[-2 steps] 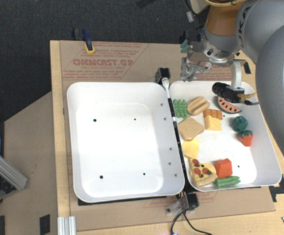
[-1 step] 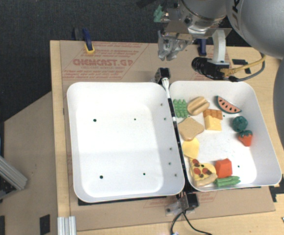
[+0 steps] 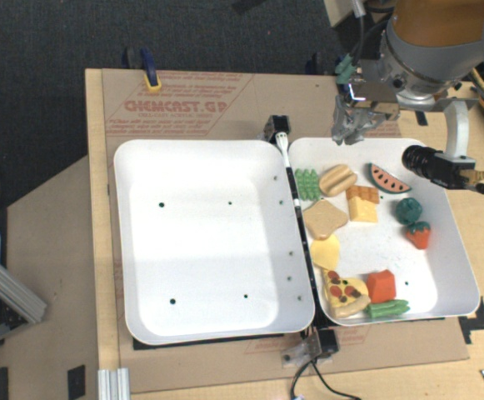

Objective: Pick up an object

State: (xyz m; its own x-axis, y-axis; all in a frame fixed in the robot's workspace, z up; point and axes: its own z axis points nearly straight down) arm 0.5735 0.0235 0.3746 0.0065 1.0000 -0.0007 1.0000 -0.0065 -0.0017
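My gripper (image 3: 354,130) hangs open above the far rim of the right bin (image 3: 456,261), with nothing between its fingers. Several toy foods lie in that bin. Nearest below the gripper are a bread roll (image 3: 337,178) and a green ridged piece (image 3: 306,183). A watermelon slice (image 3: 389,178) lies to their right. Further forward are an orange cheese block (image 3: 362,204), a toast slice (image 3: 325,218), a dark green broccoli (image 3: 408,210), a red strawberry (image 3: 421,236), a yellow wedge (image 3: 326,252), a pizza slice (image 3: 346,293), a red block (image 3: 381,286) and a green bean pod (image 3: 389,309).
The left bin (image 3: 142,223) adjoins the right one along a central divider (image 3: 296,215). Both rest on a cardboard sheet (image 3: 183,98). A black cylindrical part (image 3: 429,163) of the arm overhangs the right bin's far right corner.
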